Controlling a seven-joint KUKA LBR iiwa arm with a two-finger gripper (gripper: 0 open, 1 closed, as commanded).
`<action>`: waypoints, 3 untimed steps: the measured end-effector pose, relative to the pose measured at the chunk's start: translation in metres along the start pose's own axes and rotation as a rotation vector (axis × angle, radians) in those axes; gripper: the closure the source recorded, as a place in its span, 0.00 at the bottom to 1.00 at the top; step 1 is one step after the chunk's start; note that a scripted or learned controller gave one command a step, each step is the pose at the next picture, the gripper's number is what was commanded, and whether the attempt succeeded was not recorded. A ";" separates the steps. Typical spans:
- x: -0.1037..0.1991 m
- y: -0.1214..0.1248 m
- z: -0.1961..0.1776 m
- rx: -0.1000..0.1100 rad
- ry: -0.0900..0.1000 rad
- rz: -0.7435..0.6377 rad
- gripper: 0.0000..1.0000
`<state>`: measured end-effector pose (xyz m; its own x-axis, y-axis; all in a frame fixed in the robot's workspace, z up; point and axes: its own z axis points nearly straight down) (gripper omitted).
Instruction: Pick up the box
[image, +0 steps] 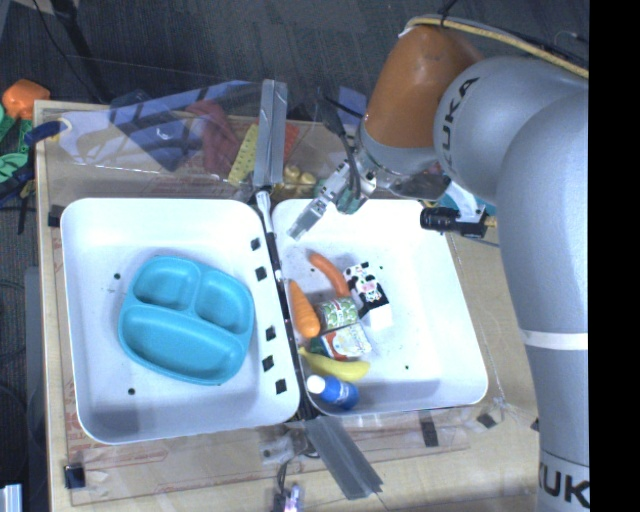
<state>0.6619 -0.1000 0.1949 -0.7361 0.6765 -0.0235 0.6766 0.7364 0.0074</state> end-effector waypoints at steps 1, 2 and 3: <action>-0.014 -0.047 0.103 0.009 0.024 -0.001 0.00; -0.014 -0.046 0.092 0.008 0.022 -0.006 1.00; 0.022 0.002 -0.019 0.005 0.020 -0.082 1.00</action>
<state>0.6461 -0.0834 0.2136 -0.7894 0.6138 -0.0035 0.6138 0.7894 0.0015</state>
